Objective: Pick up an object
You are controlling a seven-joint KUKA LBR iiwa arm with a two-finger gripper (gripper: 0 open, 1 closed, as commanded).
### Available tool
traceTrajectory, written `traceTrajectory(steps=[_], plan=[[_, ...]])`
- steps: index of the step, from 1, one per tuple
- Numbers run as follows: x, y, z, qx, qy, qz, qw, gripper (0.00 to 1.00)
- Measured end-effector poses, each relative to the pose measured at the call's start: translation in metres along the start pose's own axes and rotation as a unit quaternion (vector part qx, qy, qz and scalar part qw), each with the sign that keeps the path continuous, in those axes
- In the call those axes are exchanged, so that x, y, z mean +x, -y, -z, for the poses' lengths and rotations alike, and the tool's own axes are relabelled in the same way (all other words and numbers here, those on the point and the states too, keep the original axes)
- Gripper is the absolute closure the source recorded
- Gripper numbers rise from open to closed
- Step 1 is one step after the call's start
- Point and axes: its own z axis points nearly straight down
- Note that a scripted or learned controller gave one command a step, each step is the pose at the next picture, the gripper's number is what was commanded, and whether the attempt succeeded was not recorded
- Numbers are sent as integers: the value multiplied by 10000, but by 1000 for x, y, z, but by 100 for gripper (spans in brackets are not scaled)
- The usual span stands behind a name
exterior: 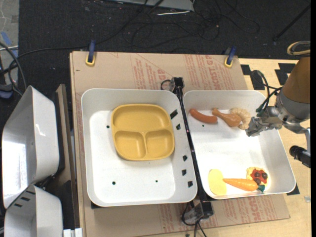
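Left bin: one yellow divided plate, near its far edge, out of the arm's way. Right bin: hot dog and chicken drumstick along the far edge; lemon slice, carrot, pizza slice along the near edge. Gripper low at the drumstick's right end, likely lining up a grasp; jaw state cannot be told.

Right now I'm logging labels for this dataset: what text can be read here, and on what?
Red print on the cardboard sheet, far edge: upside down, too blurred to read.
Red print on its near edge: also unreadable.
Yellow plate, left bin, right bin: no text visible.
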Motion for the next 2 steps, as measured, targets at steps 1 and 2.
traceTrajectory(steps=[1,2], plan=[[0,-2,54,-3,2,12,10000,100],[54,-4,46,35,-23,36,10000,100]])
